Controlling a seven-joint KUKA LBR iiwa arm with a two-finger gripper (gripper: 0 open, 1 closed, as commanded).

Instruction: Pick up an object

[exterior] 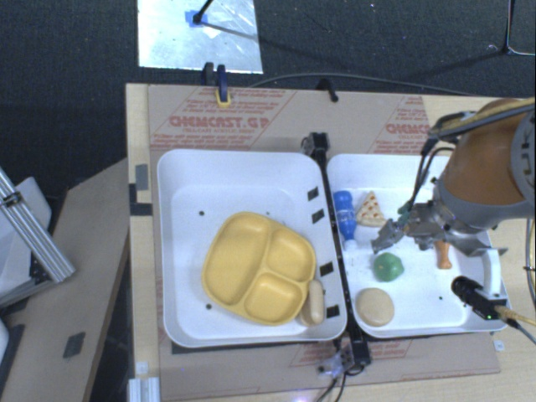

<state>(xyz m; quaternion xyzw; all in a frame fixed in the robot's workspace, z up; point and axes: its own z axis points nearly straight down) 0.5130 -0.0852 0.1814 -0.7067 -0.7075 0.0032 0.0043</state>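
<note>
Two bins (243, 162), one tray (260, 266), six items (388, 266)

— Under the bench?
— Dark carpeted floor (75, 48), with a shiny grey sheet (199, 23) lying at the top.
— Bench itself?
— Pale wooden top (138, 141), covered by brown printed cardboard (276, 111).
— Left side?
— An aluminium rail (33, 233), leaning diagonally.

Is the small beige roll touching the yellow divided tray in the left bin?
Touching. In the camera view the beige roll lies right against the yellow tray's lower right edge, with no white bin floor between them.
</note>
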